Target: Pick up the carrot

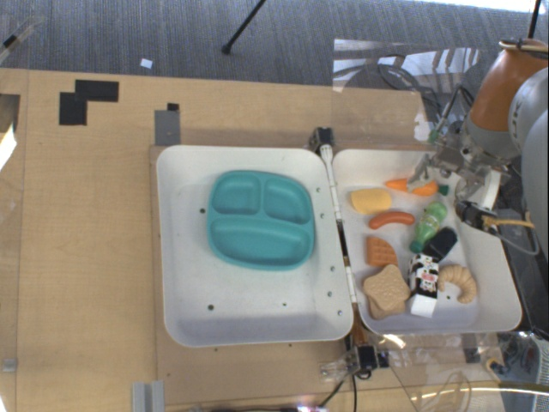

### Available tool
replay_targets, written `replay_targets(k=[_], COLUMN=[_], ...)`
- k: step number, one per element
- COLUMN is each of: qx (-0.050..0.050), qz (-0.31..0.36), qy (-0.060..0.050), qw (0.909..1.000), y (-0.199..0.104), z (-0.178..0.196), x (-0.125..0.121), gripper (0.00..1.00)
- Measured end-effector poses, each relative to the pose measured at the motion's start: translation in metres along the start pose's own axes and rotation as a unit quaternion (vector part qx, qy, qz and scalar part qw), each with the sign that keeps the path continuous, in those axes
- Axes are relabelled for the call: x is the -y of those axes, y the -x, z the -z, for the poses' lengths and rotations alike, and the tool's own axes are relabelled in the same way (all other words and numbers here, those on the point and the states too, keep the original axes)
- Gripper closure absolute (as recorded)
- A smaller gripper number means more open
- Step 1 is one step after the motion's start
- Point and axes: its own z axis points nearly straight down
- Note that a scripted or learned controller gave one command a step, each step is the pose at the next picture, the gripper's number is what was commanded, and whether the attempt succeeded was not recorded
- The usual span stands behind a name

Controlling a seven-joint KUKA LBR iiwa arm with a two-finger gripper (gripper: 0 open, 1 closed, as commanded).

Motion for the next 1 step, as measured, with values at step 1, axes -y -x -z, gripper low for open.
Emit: replay_targets(k=[1], qx=[-0.002], qz=[0.089], qy=[0.028], qw=[0.9957], y=[0.0066], z=[-0.0224], x=[0.015], gripper=[0.0])
